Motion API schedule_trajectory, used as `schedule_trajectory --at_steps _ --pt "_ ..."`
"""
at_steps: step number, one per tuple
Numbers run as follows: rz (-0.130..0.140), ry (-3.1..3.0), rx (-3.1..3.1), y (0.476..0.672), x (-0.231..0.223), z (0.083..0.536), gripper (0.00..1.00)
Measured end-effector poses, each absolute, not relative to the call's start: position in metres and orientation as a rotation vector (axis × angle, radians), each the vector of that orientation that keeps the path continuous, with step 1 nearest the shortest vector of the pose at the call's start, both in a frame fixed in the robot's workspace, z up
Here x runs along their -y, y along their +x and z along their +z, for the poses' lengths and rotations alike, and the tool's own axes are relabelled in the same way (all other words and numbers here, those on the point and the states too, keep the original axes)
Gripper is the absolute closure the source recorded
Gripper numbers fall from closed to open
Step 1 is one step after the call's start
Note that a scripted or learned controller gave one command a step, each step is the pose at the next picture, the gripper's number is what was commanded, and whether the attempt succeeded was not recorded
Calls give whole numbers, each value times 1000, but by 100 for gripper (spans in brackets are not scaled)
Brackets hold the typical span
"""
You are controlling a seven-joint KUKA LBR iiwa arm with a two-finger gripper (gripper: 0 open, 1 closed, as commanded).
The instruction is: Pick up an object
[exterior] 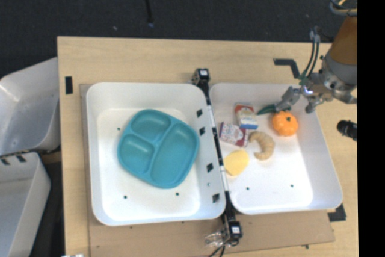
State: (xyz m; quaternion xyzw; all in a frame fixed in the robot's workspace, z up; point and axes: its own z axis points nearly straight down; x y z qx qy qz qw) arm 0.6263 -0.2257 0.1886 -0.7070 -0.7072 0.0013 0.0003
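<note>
Arm: I am watching the grey arm (344,51) reaching in from the right, its orange band sitting above the wrist, with the gripper (299,100) hanging over the upper right part of the right bin (283,198).

Jaws: I am seeing two fingers (290,96) spread apart, with nothing lying between them.

Orange fruit: the orange (284,124) is lying just below the jaws and slightly to their left, near the fingertips; I cannot tell whether a finger is touching it.

Green piece: a small dark green shape (266,109) is lying to the left of the jaws, just beside the orange's upper left side.

Carton: a small red and white carton (246,117) is sitting farther left of the jaws, beyond the green piece.

Croissant: a tan croissant-shaped piece (263,145) is resting below and left of the jaws, near the orange.

Purple packet: a purple packet (233,133) is lying left of the croissant, well apart from the jaws.

Yellow piece: a yellow lemon-like object (236,162) is sitting farthest below and left of the jaws within this bin.

Left bin: I am seeing the left bin (108,201) bearing a blue divided plate (157,148), well apart from the jaws.
</note>
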Motion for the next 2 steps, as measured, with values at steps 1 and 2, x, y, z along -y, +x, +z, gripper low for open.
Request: schedule_trajectory --at_steps 1,2 --pt "5 -2224 2218 623 224 127 0" --pt "3 -2226 2218 623 225 100 0"
